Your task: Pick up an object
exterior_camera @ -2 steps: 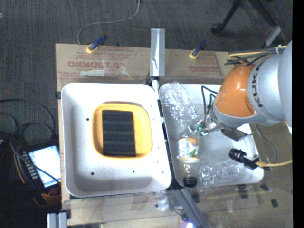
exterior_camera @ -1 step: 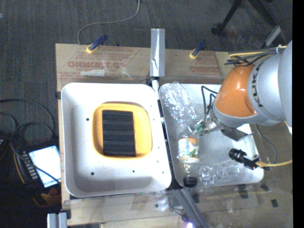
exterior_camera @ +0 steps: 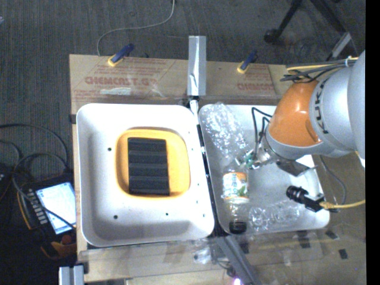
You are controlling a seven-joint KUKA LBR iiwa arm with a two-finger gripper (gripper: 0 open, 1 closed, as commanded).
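In the left bin (exterior_camera: 95, 212) lies a yellow block with a black ribbed top (exterior_camera: 152, 164). The right bin (exterior_camera: 274, 186) holds a crumpled clear plastic bottle (exterior_camera: 222, 129) at its far left. A small bottle with an orange and white label (exterior_camera: 236, 186) lies near the bin's left wall. Clear crumpled plastic (exterior_camera: 271, 214) rests by the front wall, with a small black cap (exterior_camera: 237, 225) beside it. My gripper (exterior_camera: 254, 157) is low in the right bin, just above and right of the labelled bottle, near the clear bottle's lower end. The wrist hides its tips.
The grey and orange arm (exterior_camera: 309, 120) covers the right bin's far right part. A metal post (exterior_camera: 196, 64) stands behind the wall between the bins. Blue clamps (exterior_camera: 120, 54) hold the cardboard backing. A tablet (exterior_camera: 54, 202) and cables lie on the floor at the left.
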